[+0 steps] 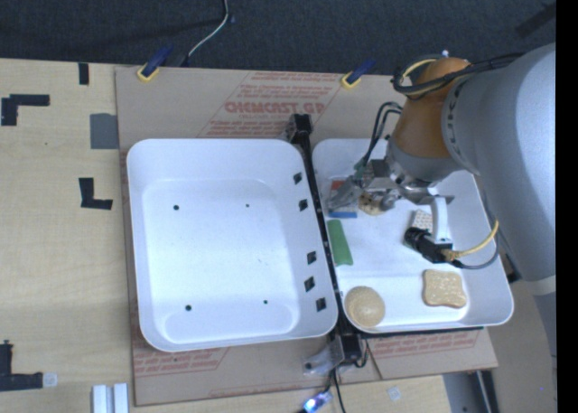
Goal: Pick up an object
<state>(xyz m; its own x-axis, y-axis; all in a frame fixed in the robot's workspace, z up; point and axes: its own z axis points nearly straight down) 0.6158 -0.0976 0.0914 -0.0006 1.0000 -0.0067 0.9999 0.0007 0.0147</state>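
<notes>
The arm reaches in from the right and my gripper [361, 192] hangs low over the upper left part of the right bin [492, 307]. Under and beside it lie small objects: a blue and reddish piece [341, 198] and a small tan lump [371, 206]. A green bar [340, 242] lies just below, along the bin's left wall. Near the front of that bin rest a round tan bun-like object [365, 305] and a tan biscuit-like piece [443, 288]. The wrist hides the fingertips, so I see nothing held.
The left bin [149, 163] sits beside the right one, joined by a black divider with clips [312, 221]. Both stand on a cardboard sheet [262, 104]. A yellow and black cable [456, 253] loops off the wrist over the right bin.
</notes>
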